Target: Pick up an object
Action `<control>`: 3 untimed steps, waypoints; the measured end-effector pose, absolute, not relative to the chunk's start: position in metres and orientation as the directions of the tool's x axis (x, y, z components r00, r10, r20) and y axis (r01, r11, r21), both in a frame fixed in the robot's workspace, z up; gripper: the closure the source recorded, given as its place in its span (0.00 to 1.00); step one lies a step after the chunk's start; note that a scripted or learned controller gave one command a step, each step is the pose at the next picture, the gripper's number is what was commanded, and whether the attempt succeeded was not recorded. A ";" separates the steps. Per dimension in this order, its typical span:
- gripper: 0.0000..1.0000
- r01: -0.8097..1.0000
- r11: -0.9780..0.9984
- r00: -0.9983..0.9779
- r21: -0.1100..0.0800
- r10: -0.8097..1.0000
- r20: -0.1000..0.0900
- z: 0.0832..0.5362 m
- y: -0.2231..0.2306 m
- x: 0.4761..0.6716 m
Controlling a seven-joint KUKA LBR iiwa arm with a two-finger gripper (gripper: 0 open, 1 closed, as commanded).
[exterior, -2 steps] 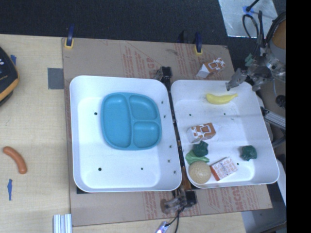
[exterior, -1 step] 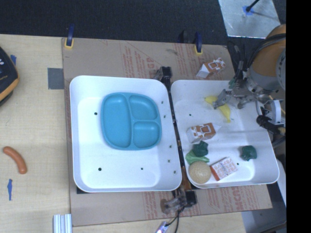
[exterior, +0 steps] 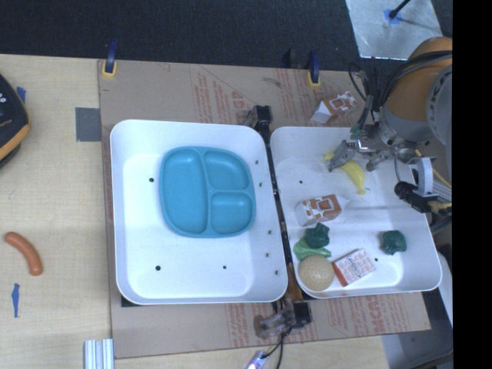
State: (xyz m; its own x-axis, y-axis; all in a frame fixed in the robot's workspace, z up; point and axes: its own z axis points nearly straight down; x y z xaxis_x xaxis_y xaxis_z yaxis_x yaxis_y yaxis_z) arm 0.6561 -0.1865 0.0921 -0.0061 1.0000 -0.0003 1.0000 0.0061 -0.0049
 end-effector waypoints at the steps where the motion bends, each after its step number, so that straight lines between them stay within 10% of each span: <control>1: 1.00 1.000 0.008 -0.008 -0.017 1.000 0.002 0.101 -0.187 0.654; 2: 1.00 1.000 0.006 -0.006 -0.007 1.000 -0.001 0.093 -0.153 0.645; 3: 1.00 1.000 0.006 -0.006 -0.002 1.000 0.000 0.193 -0.079 0.627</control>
